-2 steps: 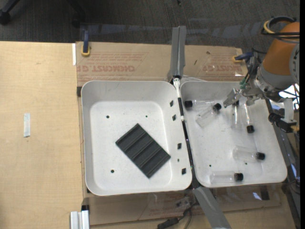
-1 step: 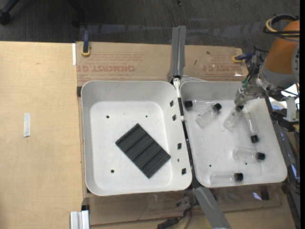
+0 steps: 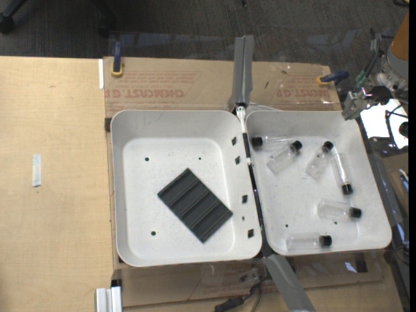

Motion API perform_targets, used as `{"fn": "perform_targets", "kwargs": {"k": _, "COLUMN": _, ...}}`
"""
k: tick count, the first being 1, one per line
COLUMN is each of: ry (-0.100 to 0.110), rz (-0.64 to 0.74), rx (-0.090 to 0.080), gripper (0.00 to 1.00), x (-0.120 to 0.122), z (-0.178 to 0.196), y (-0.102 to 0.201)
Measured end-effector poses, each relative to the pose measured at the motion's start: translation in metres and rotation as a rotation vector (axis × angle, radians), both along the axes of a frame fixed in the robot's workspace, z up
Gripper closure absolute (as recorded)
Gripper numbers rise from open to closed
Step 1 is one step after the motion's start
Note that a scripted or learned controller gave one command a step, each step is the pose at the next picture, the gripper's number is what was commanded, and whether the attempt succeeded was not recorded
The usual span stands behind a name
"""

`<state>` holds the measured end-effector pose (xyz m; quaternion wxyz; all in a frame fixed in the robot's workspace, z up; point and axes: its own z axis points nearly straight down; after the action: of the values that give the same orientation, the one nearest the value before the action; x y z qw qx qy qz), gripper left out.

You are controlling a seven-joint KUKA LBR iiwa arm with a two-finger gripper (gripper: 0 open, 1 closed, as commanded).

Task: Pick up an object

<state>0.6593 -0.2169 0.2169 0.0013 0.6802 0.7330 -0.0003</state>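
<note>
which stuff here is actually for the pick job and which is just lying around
For the job:
- clear vials with black caps in the right bin
- dark ribbed block in the left bin
- the arm at the upper right edge, away from both

Lying about:
- cardboard sheet under the bins
- clamps on its far edge
- small white strip on the wooden top

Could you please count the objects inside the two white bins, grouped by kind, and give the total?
Clear vials with black caps, in the right bin: 6 ()
Dark grey ribbed rectangular block, in the left bin: 1
Total: 7
</note>
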Motion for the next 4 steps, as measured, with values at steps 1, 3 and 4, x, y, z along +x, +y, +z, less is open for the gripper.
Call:
{"fn": "perform_targets", "kwargs": {"k": 1, "ry": 0.002, "rz": 0.006, "rx": 0.001, "gripper": 1.00, "x": 0.000, "z": 0.014, "y": 0.098}}
{"fn": "perform_targets", "kwargs": {"k": 3, "ry": -0.021, "rz": 0.062, "rx": -0.002, "gripper": 0.00, "x": 0.006, "z": -0.102, "y": 0.114}}
{"fn": "perform_targets", "kwargs": {"k": 4, "ry": 0.002, "rz": 0.033, "rx": 0.002, "gripper": 0.00, "x": -0.066, "z": -0.125, "y": 0.064}}
